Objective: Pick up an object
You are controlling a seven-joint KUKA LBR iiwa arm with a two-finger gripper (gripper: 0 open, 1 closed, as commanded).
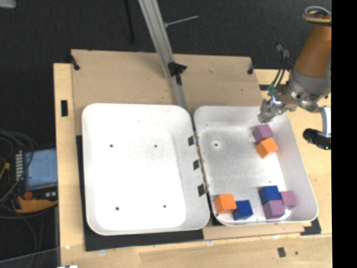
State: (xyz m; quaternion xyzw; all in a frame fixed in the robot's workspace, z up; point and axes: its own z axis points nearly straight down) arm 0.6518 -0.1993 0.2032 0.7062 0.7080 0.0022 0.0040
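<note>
Camera view puts the purple block (262, 132) in the right bin (234, 166), touching an orange block (268, 147). Just above hangs the gripper (269, 111); whether it grips cannot be told. More blocks (271, 196) cluster along the near wall. The left bin (139, 166) sits alongside on the bench (122, 77).

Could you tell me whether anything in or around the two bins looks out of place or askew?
Nothing stands out. All the blocks lie inside the right bin, none tipped over the rim, and the tool hovers near the purple block.
</note>
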